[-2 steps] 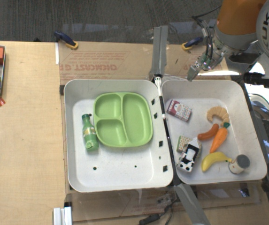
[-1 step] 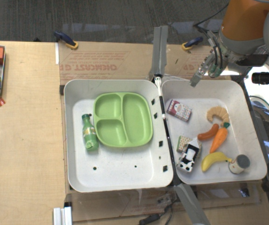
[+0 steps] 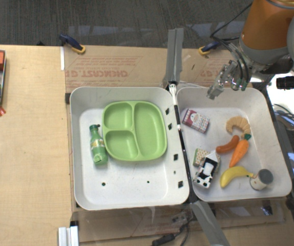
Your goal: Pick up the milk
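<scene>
gripper [image 3: 228,83] hangs over the far edge of the right bin [image 3: 275,118], nothing between its fingers, milk untouched near the bin's front left corner.

the two fingers stand apart, open, pointing down and leftward, above the bin's back rim and well apart from the milk [image 3: 206,171], a small black-and-white cow-patterned carton lying against the left wall near the front, just beside a small patterned box [image 3: 200,156]. between gripper and milk lies a red-and-white packet [image 3: 195,120]. to the right sit a croissant [image 3: 237,124], a sausage [image 3: 227,145], a carrot [image 3: 239,151], a banana [image 3: 234,176] and a grey can [image 3: 262,179]. the left bin [image 3: 131,188] holds a green divided plate [image 3: 134,130] and a green bottle [image 3: 98,144].
</scene>
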Robot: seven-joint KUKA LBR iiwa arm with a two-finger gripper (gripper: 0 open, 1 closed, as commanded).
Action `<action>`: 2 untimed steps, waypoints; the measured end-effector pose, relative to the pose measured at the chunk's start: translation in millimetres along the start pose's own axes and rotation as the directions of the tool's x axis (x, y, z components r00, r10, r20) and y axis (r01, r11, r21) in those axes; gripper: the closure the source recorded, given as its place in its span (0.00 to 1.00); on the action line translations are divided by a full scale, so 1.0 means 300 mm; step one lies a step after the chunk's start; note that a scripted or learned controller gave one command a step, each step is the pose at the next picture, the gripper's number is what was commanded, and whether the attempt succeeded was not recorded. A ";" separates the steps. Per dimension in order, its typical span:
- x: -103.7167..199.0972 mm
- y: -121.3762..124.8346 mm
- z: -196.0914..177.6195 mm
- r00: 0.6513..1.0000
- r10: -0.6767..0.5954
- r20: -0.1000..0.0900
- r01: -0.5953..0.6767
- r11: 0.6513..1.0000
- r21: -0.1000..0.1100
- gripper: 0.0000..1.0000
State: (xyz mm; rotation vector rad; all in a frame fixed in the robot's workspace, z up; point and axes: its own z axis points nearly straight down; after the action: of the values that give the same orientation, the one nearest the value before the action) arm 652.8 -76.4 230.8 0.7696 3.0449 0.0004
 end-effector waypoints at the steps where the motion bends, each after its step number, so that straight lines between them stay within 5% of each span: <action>1: 0.086 0.031 -0.070 0.988 -0.153 0.001 0.153 0.988 -0.001 1.00; 2: 0.016 -0.043 -0.024 0.956 -0.293 0.003 0.293 0.956 -0.001 1.00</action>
State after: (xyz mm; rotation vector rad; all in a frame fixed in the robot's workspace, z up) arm 642.4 -85.4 238.1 0.3101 3.1223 0.0012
